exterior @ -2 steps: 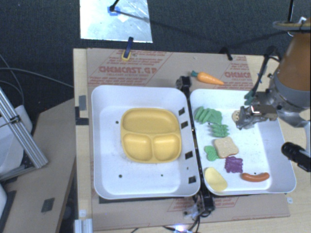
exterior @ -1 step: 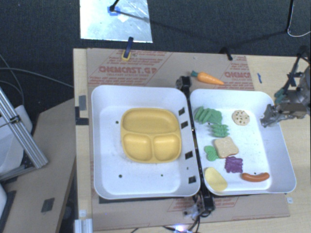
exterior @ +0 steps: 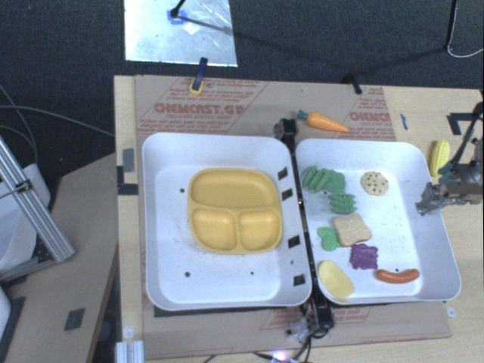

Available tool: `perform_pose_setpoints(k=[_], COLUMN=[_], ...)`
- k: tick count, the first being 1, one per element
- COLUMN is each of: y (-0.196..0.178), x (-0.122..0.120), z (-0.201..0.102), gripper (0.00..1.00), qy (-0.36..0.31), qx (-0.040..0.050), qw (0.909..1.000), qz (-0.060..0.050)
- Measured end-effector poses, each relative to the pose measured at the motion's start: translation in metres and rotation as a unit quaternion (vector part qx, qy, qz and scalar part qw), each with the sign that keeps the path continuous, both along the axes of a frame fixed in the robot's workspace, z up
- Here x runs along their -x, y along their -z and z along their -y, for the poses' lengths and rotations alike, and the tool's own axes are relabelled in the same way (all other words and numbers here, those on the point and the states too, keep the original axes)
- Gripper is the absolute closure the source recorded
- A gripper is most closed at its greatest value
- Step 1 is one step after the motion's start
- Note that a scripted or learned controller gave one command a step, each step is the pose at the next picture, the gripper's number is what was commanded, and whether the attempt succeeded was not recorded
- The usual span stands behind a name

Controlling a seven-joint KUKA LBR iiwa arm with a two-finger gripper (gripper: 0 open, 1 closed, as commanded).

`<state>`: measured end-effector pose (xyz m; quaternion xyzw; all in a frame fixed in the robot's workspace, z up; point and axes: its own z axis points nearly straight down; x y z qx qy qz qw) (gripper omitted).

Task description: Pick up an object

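The right bin (exterior: 412,157) holds several toy foods: a green pea pod (exterior: 324,178), a cookie (exterior: 374,183), a smaller green piece (exterior: 342,202), a slice of toast (exterior: 352,228), a green leafy piece (exterior: 328,239), purple grapes (exterior: 364,256), a sausage (exterior: 397,276) and a pale yellow piece (exterior: 336,279). My gripper (exterior: 432,200) hangs at the bin's right rim, right of the cookie, with nothing visibly held.
The left bin (exterior: 162,203) carries a yellow divided plate (exterior: 233,209). A toy carrot (exterior: 323,122) lies on the cardboard behind the bins, and a yellow corn piece (exterior: 439,157) sits just outside the right bin's far right corner.
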<state>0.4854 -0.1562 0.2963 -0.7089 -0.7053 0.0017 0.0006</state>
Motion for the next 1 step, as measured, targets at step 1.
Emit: perform_pose_setpoints(k=[1], y=[0.0562], x=[0.0002], z=[0.0535], gripper=[1.0], qy=[0.0], qx=[-0.0001], qw=[1.0], qz=[0.0])
